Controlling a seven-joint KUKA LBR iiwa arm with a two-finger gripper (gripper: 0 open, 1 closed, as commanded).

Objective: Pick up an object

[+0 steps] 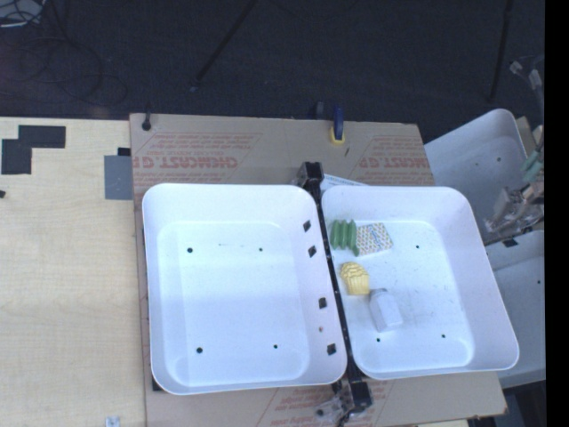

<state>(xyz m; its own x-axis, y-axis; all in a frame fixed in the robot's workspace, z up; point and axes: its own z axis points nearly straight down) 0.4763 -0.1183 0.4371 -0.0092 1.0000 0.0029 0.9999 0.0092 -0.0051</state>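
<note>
Several small objects lie in the right bin (462,238), all near its left wall. A green ribbed piece (344,235) is farthest back, touching a flat packet with a dotted pattern (374,237) on its right. In front of them sits a yellow ridged object (355,278). A small pale grey block (385,310) lies closest to the front, slightly right of the yellow one.
The left bin (169,238) stands beside the right one, joined along a black clipped seam (322,274). Both rest on a cardboard sheet (231,154) on a light wooden bench (62,274). A pale grey plate with cabling (516,203) sits at the right.
</note>
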